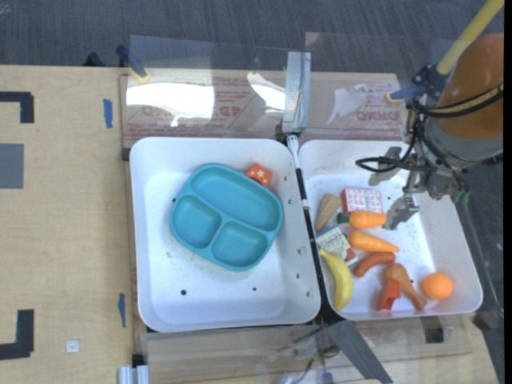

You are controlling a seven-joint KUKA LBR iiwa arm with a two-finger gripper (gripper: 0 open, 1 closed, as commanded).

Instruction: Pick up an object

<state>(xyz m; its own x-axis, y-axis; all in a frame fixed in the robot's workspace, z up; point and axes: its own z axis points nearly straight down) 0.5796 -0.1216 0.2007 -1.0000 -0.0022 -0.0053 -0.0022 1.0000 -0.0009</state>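
The gripper (pixel 402 208) hangs low over the right bin (pixel 458 238) with nothing visibly between its fingers, though at this slant I cannot tell whether they are spread or closed, so the pick looks not yet made and the grasp and lift remain. Just beside its tip lies a smooth, tapered carrot (pixel 366 220), with a second carrot (pixel 372 242), a glossy sausage (pixel 373 263), a curved banana (pixel 338 274) and a round orange (pixel 438 286) scattered near. The left bin (pixel 152 238) holds a rounded, matte blue divided plate (pixel 226 216).
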